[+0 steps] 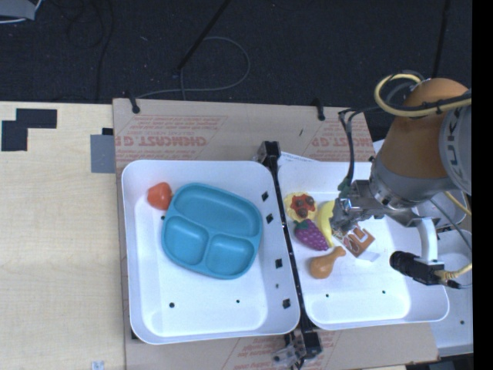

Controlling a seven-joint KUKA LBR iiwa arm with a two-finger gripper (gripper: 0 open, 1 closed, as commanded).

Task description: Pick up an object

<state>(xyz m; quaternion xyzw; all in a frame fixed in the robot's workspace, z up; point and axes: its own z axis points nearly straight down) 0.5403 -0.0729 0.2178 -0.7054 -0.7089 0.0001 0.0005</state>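
Approach step, judged: gripper (348, 220) is low in the right bin (385, 311), not lifted away with anything.

Near side of the fingers: a toy drumstick (326, 263) lies just below them, apart from them. A small brown-and-white packet (359, 242) sits right at the fingers' lower edge; touching or merely beside, cannot tell.

Level with the fingers, to the left: purple grapes (311, 235), a yellow piece (326, 216), a red-and-yellow toy (301, 204), all close together.

Farther left, well apart: left bin (142, 284) with a blue divided plate (211, 230) and an orange ball (159, 196).

Finger state: cannot tell, metal blurs against clutter; no object seen between them.

Next move calls for settling over one object, likely the packet or drumstick, and closing squarely.

Hidden: the arm's orange band (420, 133) and grey wrist cover the bin's far right part.
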